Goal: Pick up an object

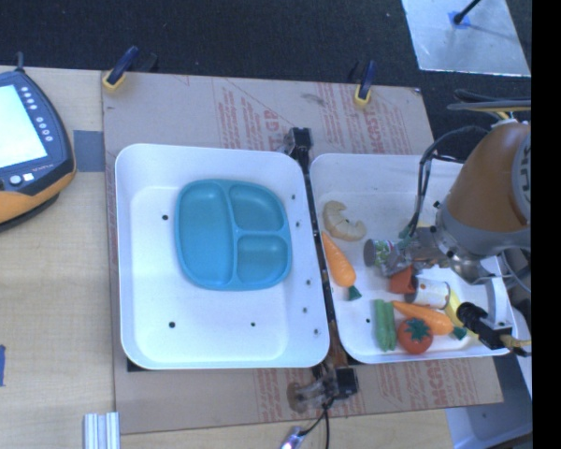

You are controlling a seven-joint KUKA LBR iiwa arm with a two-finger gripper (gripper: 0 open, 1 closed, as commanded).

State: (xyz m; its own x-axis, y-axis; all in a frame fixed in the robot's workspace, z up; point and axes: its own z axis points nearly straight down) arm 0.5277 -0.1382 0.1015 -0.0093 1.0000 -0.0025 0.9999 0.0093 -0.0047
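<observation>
1. Bins sit side by side on your bench: the left bin [140,251] holds a blue divided plate [232,233], lying flat near its middle.
2. Your arm [486,195], grey with an orange band, reaches in from the right and hangs over the right bin [374,171].
3. Your gripper [393,255] is low in that bin, near its middle. I cannot tell whether its fingers are wide or narrow, or whether they hold anything; the spot is cluttered and small.
4. Just beside the gripper's lower right lies a small red piece [403,282], with a white piece [432,293] next to it.
5. To the gripper's left, along the bin's left wall, a carrot [338,261] lies slanted, and above it a pale curved slice [342,222].
6. Toward the bin's near edge you have a green cucumber [384,325], a second carrot [424,316] and a red tomato [414,337], close together.
7. At the bench's far left rests a control pendant [19,152] with a pale screen.
</observation>
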